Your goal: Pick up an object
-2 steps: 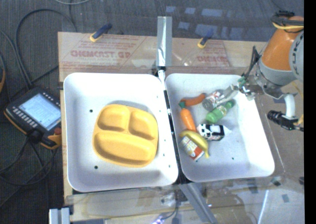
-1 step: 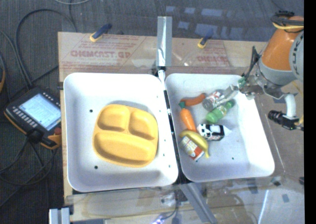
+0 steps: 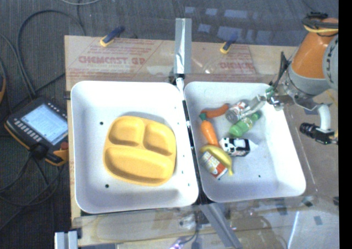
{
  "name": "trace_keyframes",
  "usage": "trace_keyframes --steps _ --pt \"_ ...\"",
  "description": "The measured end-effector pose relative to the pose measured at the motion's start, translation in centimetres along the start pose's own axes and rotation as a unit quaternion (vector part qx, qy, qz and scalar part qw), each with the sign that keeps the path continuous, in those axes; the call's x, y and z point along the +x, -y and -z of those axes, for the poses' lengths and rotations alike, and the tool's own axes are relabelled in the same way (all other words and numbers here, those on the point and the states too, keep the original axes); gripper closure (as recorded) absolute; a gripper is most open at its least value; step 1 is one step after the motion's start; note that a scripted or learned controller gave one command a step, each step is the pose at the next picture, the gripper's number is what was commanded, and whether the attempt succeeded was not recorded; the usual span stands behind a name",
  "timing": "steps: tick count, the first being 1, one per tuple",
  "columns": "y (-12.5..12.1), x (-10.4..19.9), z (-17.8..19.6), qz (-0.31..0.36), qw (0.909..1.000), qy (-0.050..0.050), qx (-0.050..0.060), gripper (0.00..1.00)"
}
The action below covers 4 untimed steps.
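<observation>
The right bin (image 3: 275, 176) holds a cluster of small objects. A small silver can (image 3: 236, 112) lies by a green bottle (image 3: 242, 127). An orange carrot (image 3: 208, 131) and a curved orange piece (image 3: 215, 111) lie to their left. A black-and-white cow toy (image 3: 235, 145) sits below the bottle. A yellow banana (image 3: 218, 155) rests across a red-labelled can (image 3: 212, 165). My gripper (image 3: 254, 105) reaches in from the right, low over the bin's upper right part, right by the silver can and the top of the green bottle. Nothing is visibly lifted.
The left bin (image 3: 88, 105) holds a yellow divided tray (image 3: 141, 149). A metal divider post (image 3: 180, 50) stands between the bins at the back. The arm's orange band (image 3: 313, 58) is at the right edge. A teach pendant (image 3: 38, 127) lies left of the bench.
</observation>
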<state>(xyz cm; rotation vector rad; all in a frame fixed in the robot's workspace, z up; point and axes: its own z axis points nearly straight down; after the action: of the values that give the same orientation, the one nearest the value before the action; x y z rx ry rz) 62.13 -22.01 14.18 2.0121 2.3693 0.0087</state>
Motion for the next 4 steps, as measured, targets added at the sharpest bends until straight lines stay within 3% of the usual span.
trace_keyframes --steps 1,2,3,4 --pt "0.0 0.0 0.0 0.011 0.9999 0.0 0.0 0.0" --pt "0.7 0.6 -1.3 0.02 0.9997 -0.01 0.013 0.0" --pt "-0.2 3.8 -5.3 0.156 0.9877 -0.01 0.01 0.0" --pt "-0.5 3.9 -4.2 0.156 0.9876 -0.01 0.006 1.0"
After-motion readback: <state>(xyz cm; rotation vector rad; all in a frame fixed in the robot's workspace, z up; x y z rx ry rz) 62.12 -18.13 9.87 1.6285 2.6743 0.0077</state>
